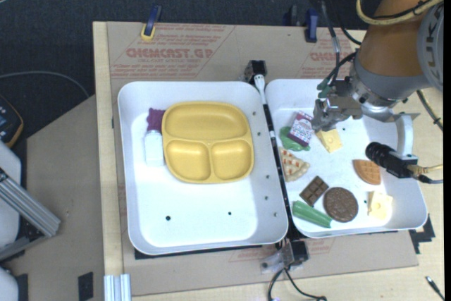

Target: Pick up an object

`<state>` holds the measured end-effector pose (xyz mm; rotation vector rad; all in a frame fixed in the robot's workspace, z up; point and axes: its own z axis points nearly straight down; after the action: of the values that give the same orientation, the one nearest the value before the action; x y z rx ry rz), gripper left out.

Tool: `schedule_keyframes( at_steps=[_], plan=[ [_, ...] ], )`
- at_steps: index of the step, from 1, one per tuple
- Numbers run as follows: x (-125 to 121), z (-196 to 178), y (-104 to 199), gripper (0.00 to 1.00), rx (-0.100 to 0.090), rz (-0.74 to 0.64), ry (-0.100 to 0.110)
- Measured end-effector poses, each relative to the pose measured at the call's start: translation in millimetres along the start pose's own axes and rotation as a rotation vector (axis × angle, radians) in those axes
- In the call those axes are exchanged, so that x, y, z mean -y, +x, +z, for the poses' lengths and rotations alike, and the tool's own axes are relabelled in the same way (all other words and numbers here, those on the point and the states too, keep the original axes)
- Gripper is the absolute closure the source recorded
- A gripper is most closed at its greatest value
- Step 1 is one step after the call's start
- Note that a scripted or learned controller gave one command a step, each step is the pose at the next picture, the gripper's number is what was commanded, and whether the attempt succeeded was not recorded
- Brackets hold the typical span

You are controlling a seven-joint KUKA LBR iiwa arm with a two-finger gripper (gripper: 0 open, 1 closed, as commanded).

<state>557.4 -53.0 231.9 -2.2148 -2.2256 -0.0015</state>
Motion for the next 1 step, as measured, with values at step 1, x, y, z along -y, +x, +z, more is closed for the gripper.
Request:
schedule_keyframes(
  at_steps=[1],
  plan=[
    [16.9, 17.2, 38.8, 1.0, -0.001, 0.001, 0.004]
  ],
)
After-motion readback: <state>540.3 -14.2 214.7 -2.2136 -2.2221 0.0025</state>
